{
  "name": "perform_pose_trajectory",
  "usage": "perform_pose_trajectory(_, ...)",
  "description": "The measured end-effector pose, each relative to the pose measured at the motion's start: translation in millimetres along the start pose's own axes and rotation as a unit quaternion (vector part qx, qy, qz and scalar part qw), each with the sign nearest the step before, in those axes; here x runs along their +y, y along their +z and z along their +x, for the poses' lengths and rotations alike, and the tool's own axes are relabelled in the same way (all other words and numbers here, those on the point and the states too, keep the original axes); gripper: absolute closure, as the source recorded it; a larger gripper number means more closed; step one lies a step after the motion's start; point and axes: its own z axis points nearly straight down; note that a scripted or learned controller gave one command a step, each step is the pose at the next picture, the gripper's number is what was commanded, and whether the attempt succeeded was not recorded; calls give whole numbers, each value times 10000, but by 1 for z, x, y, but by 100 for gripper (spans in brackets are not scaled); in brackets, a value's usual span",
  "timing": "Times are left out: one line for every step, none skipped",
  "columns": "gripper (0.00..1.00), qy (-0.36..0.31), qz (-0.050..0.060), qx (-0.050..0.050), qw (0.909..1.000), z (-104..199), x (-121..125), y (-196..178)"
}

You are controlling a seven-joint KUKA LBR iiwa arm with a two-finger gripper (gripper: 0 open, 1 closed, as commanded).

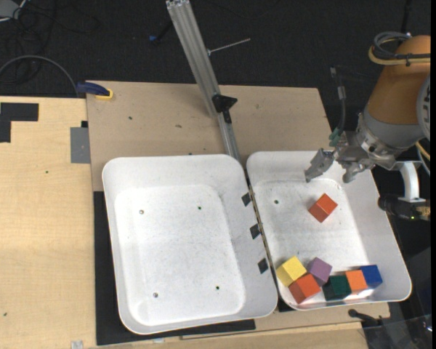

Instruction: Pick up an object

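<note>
On the left sits a white bin [174,246]. Right of it, another bin [378,231] has a red block [323,208] alone in its middle. Just past it hang the fingers [333,167], spread open, holding nothing. They should drop straight over the block, then squeeze.

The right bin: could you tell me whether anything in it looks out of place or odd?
Nothing is spilled or damaged. One red cube sits alone near the middle of the right bin, turned askew, while the other blocks huddle in the near corner. The gripper is above the bin's far edge, fingers apart, with nothing between them.
</note>
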Motion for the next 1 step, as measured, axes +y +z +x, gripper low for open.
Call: perform_pose_trajectory(0, 1, 0, 0, 10000, 0, 0, 0)
